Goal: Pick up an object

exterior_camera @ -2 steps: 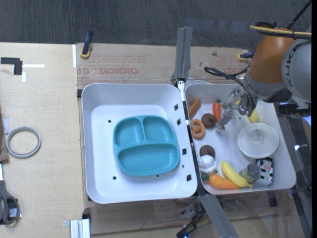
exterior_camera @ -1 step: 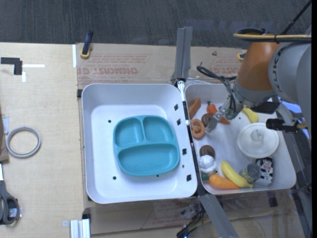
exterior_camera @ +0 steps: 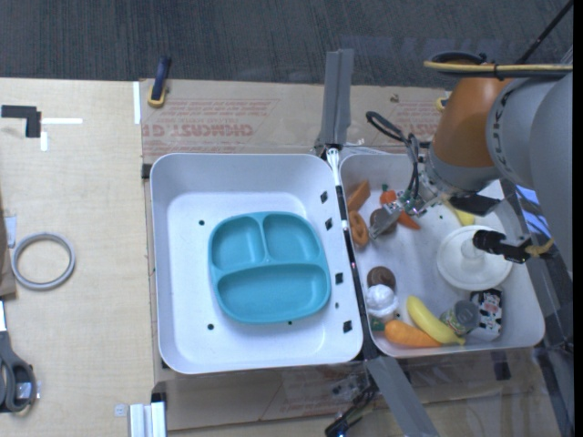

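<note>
My gripper (exterior_camera: 393, 215) reaches down into the right bin (exterior_camera: 519, 335), low over its far left part. A small red-orange piece (exterior_camera: 410, 221) lies right at the gripper's tip, and whether it is held cannot be made out. Two orange pieces (exterior_camera: 359, 197) lie just left of the gripper by the bin's left wall. Nearer the front are a brown and white item (exterior_camera: 381, 280), a banana (exterior_camera: 430, 320) and an orange carrot (exterior_camera: 410, 335). A white round lidded dish (exterior_camera: 467, 256) sits to the right of the gripper.
The left bin (exterior_camera: 173, 335) holds a teal divided plate (exterior_camera: 270, 268). A cow-patterned cup (exterior_camera: 490, 312) and a grey can (exterior_camera: 462, 317) stand at the right bin's front right. On the wooden bench to the left lie a grey ring (exterior_camera: 40, 260) and scissors (exterior_camera: 16, 382).
</note>
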You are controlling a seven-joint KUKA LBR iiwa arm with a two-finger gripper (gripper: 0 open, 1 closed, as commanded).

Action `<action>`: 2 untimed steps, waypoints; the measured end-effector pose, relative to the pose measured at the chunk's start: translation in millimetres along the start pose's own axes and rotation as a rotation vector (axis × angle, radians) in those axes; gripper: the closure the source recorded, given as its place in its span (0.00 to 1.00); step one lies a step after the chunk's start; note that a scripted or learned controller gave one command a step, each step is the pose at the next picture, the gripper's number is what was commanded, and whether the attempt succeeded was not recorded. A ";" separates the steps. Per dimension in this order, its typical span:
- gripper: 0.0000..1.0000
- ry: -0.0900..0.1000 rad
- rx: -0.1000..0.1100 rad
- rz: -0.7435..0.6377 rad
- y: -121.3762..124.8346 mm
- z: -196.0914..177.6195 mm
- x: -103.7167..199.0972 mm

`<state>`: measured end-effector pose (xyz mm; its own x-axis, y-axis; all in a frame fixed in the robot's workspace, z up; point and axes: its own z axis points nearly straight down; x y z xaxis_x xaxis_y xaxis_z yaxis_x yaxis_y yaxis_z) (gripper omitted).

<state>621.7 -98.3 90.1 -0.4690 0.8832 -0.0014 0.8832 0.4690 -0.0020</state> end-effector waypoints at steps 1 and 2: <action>1.00 -0.001 0.003 -0.003 0.1 -7.7 -0.2; 1.00 0.000 0.001 0.006 44.5 -162.1 48.0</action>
